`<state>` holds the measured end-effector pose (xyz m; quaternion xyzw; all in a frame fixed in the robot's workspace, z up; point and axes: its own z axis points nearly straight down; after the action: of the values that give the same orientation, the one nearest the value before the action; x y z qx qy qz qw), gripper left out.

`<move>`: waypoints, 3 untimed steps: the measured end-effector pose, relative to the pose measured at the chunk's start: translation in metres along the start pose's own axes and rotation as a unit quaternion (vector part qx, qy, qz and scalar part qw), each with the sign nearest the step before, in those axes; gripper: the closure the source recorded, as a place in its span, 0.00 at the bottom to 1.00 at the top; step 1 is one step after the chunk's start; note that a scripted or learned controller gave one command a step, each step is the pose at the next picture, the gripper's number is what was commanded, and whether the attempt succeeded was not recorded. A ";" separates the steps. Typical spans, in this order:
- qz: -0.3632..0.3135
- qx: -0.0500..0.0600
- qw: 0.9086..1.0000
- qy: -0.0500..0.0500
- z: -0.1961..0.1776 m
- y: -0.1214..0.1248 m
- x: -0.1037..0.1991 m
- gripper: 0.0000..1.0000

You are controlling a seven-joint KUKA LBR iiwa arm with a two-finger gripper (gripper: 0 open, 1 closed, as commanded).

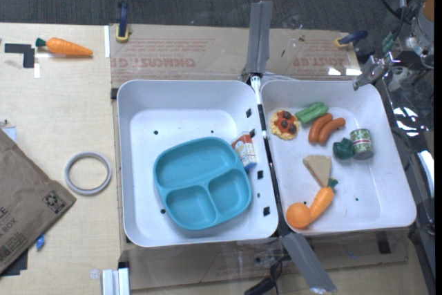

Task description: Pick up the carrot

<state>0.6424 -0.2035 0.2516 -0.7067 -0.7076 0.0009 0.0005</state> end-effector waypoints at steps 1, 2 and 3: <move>-0.146 -0.002 0.989 -0.001 -0.046 0.017 -0.019 0.00; -0.172 -0.001 0.985 0.000 0.110 0.004 0.010 0.00; -0.120 -0.001 0.993 0.000 0.121 -0.035 0.085 0.00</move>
<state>0.6068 -0.1183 0.1302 -0.6164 -0.7874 0.0002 -0.0002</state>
